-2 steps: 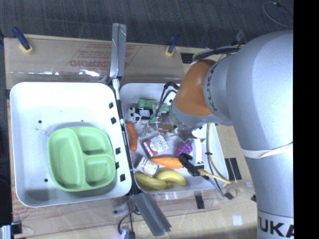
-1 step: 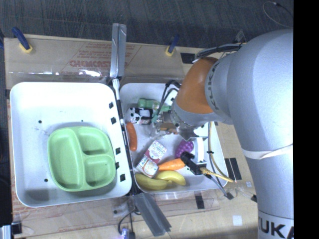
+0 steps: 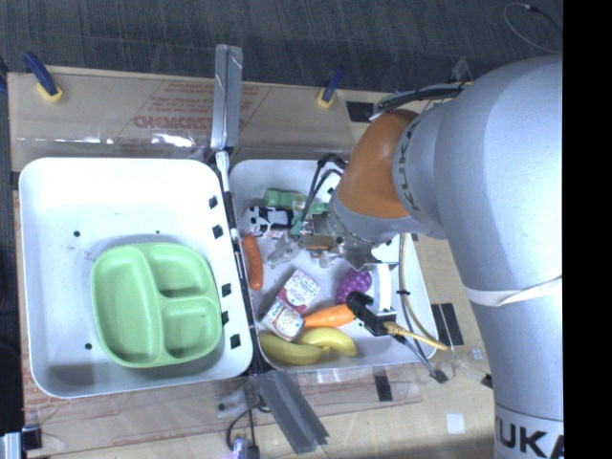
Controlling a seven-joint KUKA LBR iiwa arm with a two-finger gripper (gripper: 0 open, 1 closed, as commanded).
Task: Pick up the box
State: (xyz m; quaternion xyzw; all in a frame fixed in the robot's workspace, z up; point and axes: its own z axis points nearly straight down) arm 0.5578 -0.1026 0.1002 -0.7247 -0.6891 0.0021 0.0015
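Two white bins side by side on bench; left bin (image 3: 38, 256) holding green divided tray (image 3: 158, 304); right bin (image 3: 413, 299) holding box (image 3: 302, 289), small and white with red print, near centre; beside it a second small carton (image 3: 283, 319), carrot (image 3: 328, 316), banana (image 3: 301, 346), sausage (image 3: 253, 261), purple grapes (image 3: 354, 282), green bottle (image 3: 283, 199). Gripper (image 3: 320, 240) low over right bin, above and just beside box; grip state impossible to tell. Step judged: approach, box not yet lifted; next move calls for centring over box, descent and closing.
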